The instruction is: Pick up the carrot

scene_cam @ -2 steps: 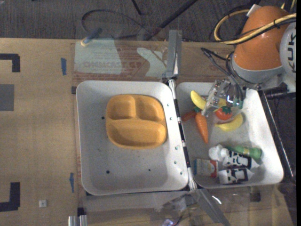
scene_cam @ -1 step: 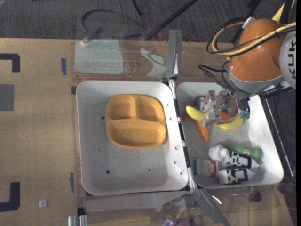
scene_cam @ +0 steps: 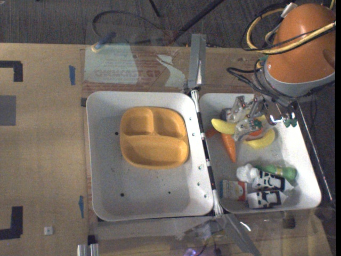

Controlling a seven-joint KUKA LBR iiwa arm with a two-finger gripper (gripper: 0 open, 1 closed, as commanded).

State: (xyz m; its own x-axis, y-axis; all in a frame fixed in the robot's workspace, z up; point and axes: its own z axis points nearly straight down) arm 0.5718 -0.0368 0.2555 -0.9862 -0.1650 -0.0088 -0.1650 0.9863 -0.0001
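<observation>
The tapered orange carrot lies just left of and below the metal two-finger gripper; its grip state I cannot tell.

From my remote seat I look down on a light wooden bench that runs across most of the view. Blue tape strips and black corner marks sit on its left part, with a grey square patch between them. Beyond the bench's far edge I see dark grey carpet, crossed by thin black stand legs and a looping black cable. A clear plastic sheet lies flat on the bench near its far edge, catching pale glare. The light is even and soft, with faint shadows.
</observation>
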